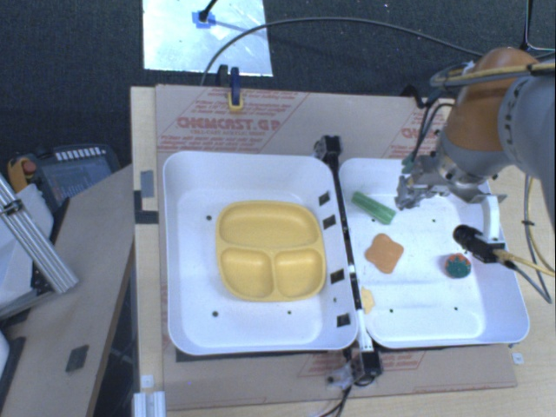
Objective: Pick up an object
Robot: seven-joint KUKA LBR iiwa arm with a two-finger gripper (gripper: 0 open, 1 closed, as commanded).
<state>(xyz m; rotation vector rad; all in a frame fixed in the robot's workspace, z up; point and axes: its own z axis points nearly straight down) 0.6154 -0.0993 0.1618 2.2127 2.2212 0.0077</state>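
Dark carpet lies behind the bench, and on it, at the top of the camera view, we see a shiny metal plate (204,20). The bench itself is covered by a sheet of brown cardboard (261,120) with red lettering, pinned at its far edge by a small blue and yellow clamp (234,89). To the left stands a lower wooden table (78,268), with a handheld control unit (74,168) near its far end and an aluminium rail (35,241) lying across it at a slant.

Two white bins sit side by side on the cardboard. In the left bin (187,311) we find a yellow tray (269,250) with three compartments, lying flat near the middle. The right bin (434,320) holds the smaller things: a green stick (373,208) lying slantwise near its far left corner, an orange piece (383,253) flat on the floor just in front of the stick, a round teal thing (459,266) towards the right wall, and a pale yellow scrap (367,301) against the left wall.

The arm (486,102) comes in from the right, and its gripper (408,198) hangs over the far part of the right bin, just to the right of the green stick. We cannot tell whether the gripper is spread or pressed together, and we see nothing held in it. The orange piece and the teal thing lie apart from it.
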